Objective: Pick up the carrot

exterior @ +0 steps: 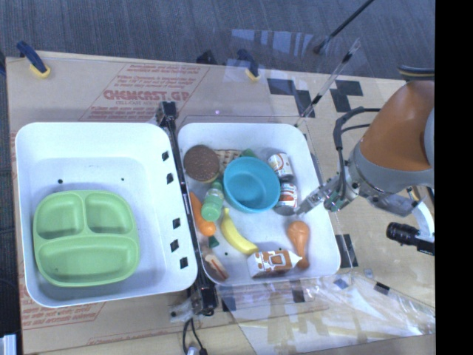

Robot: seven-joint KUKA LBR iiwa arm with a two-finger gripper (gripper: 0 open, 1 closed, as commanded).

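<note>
Carrot (198, 214) lies along left wall of right bin (325, 198), under green bottle (213, 203) (banana (238, 237) beside); gripper (314, 200) at right rim, aperture unreadable; you'd approach carrot's free end, clear of bottle.

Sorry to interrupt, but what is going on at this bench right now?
The arm's gripper hovers at the right bin's right edge, holding nothing. The carrot lies untouched near that bin's left wall, beside a green bottle and a banana. The left bin holds a green tray.
</note>
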